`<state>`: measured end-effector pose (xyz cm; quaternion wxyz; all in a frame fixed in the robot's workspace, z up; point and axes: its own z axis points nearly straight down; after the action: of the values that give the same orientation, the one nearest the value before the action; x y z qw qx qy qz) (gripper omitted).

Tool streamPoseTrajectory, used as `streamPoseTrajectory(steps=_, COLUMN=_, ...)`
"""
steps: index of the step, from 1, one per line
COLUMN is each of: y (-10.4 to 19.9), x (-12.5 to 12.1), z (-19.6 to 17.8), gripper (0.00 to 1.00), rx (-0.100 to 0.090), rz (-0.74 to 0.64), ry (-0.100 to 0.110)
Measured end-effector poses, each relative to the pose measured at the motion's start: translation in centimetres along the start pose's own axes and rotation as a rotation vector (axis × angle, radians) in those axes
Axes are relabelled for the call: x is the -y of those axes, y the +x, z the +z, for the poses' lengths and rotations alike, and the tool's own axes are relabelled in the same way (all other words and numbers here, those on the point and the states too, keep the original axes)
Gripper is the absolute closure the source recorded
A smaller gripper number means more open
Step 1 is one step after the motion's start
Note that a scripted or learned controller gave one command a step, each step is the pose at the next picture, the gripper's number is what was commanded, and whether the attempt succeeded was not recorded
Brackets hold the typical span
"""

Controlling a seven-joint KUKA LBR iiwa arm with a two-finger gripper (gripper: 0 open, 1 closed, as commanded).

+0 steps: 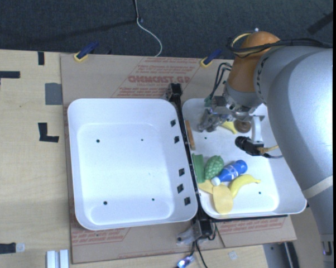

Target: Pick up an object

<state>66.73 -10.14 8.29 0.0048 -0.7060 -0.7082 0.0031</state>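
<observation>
Over the right bin (pixel 268 205), far end: gripper (pixel 212 119), lowered near the bin floor, finger spacing cannot be told from this angle, a small yellow piece (pixel 229 127) just beside it. Near end of the same bin, clustered together: green leafy toy (pixel 214 165), blue bottle (pixel 230 172), yellow banana (pixel 243 183), yellow flat piece (pixel 221 199). Left bin (pixel 81 149): white, adjoining.

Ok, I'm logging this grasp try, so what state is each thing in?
Gripper: low over the right bin's far end.
Blue bottle: lying on its side.
Banana: lying flat by the bottle.
Green toy: resting beside the bottle.
Right bin: holding the toys.
</observation>
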Motion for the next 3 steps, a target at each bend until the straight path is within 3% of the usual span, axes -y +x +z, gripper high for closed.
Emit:
streamPoseTrajectory(steps=1, y=-1.9, x=0.1, z=0.0, gripper=1.0, rx=0.002, rz=0.003, ry=-0.002)
streamPoseTrajectory(steps=2, y=-4.7, x=2.5, z=-0.1, gripper=1.0, rx=0.004, rz=0.005, ry=-0.009)
streamPoseTrajectory(steps=3, y=-3.1, x=8.4, z=-0.1, gripper=1.0, rx=0.002, rz=0.005, ry=-0.008)
